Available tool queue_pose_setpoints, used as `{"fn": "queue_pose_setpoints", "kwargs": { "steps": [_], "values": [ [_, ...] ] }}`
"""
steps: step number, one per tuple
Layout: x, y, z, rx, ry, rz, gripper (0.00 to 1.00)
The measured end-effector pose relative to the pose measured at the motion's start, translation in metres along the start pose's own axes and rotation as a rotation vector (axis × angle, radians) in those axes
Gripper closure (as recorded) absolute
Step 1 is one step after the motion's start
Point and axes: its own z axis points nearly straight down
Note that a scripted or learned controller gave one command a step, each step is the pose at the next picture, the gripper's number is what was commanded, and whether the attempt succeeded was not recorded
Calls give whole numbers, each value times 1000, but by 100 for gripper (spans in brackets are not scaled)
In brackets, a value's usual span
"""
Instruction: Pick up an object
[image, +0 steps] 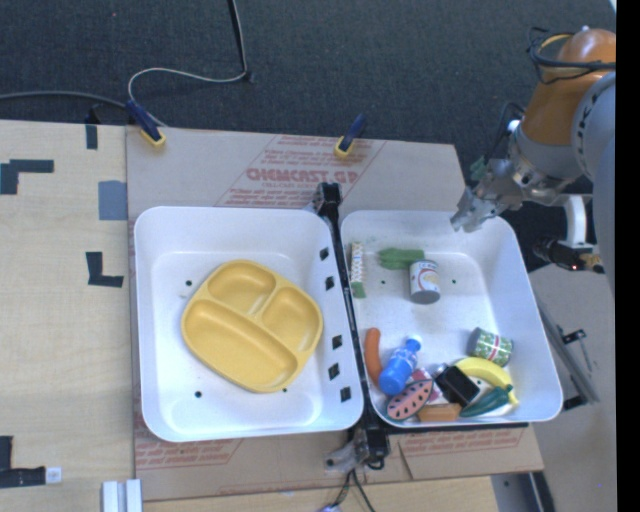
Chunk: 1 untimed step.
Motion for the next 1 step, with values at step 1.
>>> {"fn": "queue_pose_setpoints", "kwargs": {
  "steps": [1],
  "values": [
    [1, 0, 1, 3, 1, -1, 0]
  ]
}}
